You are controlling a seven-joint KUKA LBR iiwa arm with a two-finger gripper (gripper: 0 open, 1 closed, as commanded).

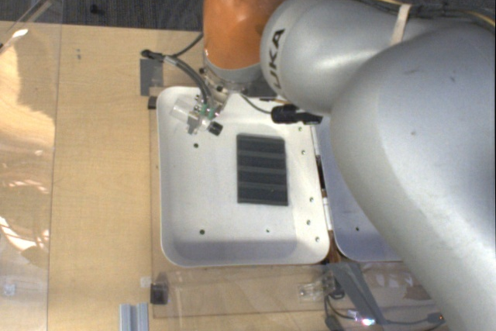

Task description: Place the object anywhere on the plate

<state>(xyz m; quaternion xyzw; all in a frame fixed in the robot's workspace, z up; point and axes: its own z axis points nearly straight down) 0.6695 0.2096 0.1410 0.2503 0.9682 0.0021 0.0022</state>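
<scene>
A dark grey ridged rectangular plate (262, 168) lies flat in the middle of the left white bin (194, 236). My gripper (198, 115) hangs low over the bin's far left corner, to the upper left of the plate and apart from it. I see nothing that I can make out as held in it. The orange band and grey wrist sit right above it and hide the bin's back rim.
The big grey arm covers most of the right bin (353, 232); only its near left part shows. A wooden bench top (93, 167) lies to the left of the bins. A black bracket (149, 77) stands by the left bin's far corner.
</scene>
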